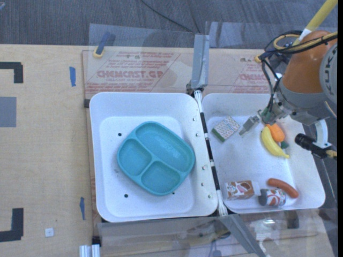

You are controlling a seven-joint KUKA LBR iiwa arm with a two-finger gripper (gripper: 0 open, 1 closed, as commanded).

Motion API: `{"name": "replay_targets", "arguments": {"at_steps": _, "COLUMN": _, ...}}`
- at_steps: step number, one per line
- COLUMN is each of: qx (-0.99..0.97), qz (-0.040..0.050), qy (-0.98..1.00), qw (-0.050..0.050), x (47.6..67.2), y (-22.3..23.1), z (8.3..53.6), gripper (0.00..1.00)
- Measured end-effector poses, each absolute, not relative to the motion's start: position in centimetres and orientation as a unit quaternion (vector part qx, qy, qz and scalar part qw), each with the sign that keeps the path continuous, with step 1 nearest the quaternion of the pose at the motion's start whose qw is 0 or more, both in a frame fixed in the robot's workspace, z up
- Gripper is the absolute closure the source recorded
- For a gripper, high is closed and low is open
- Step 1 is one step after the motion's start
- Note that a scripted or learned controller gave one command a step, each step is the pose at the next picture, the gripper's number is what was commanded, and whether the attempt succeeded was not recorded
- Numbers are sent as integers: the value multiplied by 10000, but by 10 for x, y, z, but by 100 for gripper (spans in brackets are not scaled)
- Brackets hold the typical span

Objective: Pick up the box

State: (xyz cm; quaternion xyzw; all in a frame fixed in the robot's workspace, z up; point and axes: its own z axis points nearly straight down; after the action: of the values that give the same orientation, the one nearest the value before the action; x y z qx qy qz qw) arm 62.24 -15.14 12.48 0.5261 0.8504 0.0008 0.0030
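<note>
Two white bins sit side by side, the left bin (pixel 102 159) and the right bin (pixel 316 197). Nearest the camera, along the right bin's near edge, lie three things in a row: one small brown carton (pixel 239 189), just right of it one can (pixel 272 198) on its side, and one sausage (pixel 283 186) close behind the can. The left bin holds a single item, one teal divided plate (pixel 156 157) with three compartments, lying flat around the bin's middle. Farther back in the right bin lie one yellow banana (pixel 273 142) and one carrot (pixel 276 131), touching each other near the right wall. Left of them, in the far left part of the same bin, is the box (pixel 225 128), small and patterned, lying flat and slightly turned. The gripper (pixel 251 125) hangs just right of the box, between it and the banana, not holding anything; whether its claw is spread or clenched cannot be told from here.
</note>
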Motion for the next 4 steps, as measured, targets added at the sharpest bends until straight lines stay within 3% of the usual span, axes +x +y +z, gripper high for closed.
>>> {"name": "replay_targets", "arguments": {"at_steps": 1, "qx": 6274, "qz": 9, "qy": 7787, "qw": 35, "x": 667, "y": -164, "z": 159, "gripper": 0}}
{"name": "replay_targets", "arguments": {"at_steps": 2, "qx": 5331, "qz": 28, "qy": 8460, "qw": 103, "x": 662, "y": -110, "z": 98, "gripper": 0}}
{"name": "replay_targets", "arguments": {"at_steps": 3, "qx": 5221, "qz": 65, "qy": 8528, "qw": 136, "x": 628, "y": -106, "z": 99, "gripper": 0}}
{"name": "replay_targets", "arguments": {"at_steps": 4, "qx": 4874, "qz": 59, "qy": 8730, "qw": 152, "x": 606, "y": -100, "z": 99, "gripper": 0}}
